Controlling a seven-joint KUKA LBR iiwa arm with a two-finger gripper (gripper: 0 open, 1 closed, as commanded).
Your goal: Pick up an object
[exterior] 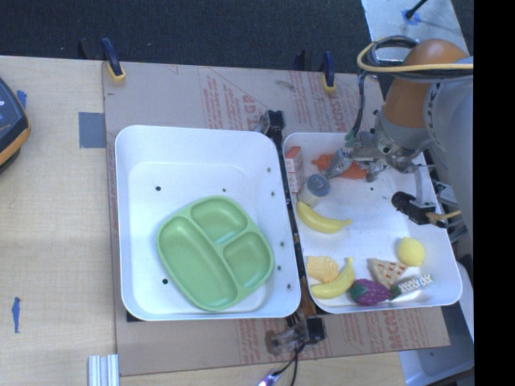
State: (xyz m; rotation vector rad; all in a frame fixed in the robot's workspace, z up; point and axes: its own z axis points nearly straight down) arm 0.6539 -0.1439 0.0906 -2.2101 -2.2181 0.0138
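Observation:
My gripper (348,164) is down at the back of the right bin (447,297), directly beside a small red-orange object (324,162). A grey capped bottle (315,186) lies just in front of it, and a yellow banana (322,219) lies nearer still. Along the front of this bin are a second banana (335,284), an orange piece (321,267), a purple fruit (369,293), a wedge-shaped slice (386,270), a lemon (410,252) and a white packet (415,283).
The left bin (137,155) holds a green divided plate (213,252). The arm's orange band (426,75) and cables hang over the right bin's back right corner. Clamps (113,59) pin the cardboard sheet at the back.

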